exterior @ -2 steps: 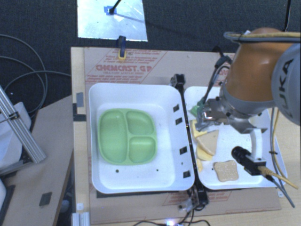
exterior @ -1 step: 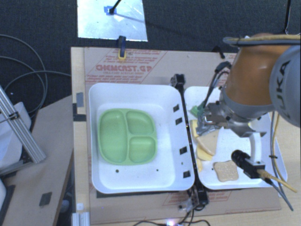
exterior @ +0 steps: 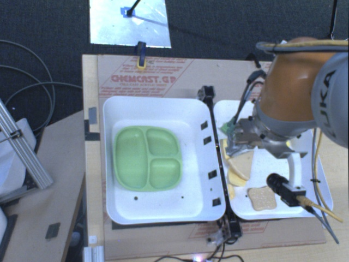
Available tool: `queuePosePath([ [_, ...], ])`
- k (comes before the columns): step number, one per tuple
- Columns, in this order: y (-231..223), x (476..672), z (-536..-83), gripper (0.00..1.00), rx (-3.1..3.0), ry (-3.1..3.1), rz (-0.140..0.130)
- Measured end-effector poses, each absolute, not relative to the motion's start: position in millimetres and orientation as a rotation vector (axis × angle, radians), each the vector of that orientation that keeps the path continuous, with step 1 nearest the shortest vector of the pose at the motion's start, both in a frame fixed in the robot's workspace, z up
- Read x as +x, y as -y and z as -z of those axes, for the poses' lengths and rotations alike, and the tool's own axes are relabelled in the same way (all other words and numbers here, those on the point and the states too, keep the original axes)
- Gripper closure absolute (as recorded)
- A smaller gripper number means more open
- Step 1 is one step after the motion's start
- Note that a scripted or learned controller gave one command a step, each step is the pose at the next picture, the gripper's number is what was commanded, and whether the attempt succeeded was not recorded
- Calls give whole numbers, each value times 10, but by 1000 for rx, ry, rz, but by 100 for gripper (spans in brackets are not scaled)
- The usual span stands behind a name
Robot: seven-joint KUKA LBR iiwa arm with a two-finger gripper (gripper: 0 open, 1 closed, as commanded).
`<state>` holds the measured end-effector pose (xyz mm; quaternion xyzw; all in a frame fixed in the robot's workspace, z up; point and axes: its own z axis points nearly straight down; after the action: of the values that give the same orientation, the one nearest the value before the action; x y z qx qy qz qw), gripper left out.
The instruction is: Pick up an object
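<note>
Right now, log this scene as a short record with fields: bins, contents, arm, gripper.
left bin: holds a green divided tray
right bin: holds a toast-like slice, a pale yellow piece, a green item near its left wall
arm: reaches in from the right, over the right bin
gripper: low over the bin's left side; grasp cannot be told

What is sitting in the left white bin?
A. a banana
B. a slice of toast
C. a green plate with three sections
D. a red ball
C: the green plastic divided plate with three sections lies flat in the left white bin.
</note>
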<state>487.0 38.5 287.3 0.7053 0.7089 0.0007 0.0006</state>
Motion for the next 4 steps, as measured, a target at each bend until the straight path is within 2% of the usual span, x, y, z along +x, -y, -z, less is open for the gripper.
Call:
queuePosePath([
  [1,-856,4869,-3158,100,2210,-2231,-7],
  [2,-639,4951,-5105,100,2207,-2217,-29],
  [3,-1643,4855,-5210,100,2205,-2238,-9],
  [4,-2392,4856,-5355,100,2209,-2235,-8],
])
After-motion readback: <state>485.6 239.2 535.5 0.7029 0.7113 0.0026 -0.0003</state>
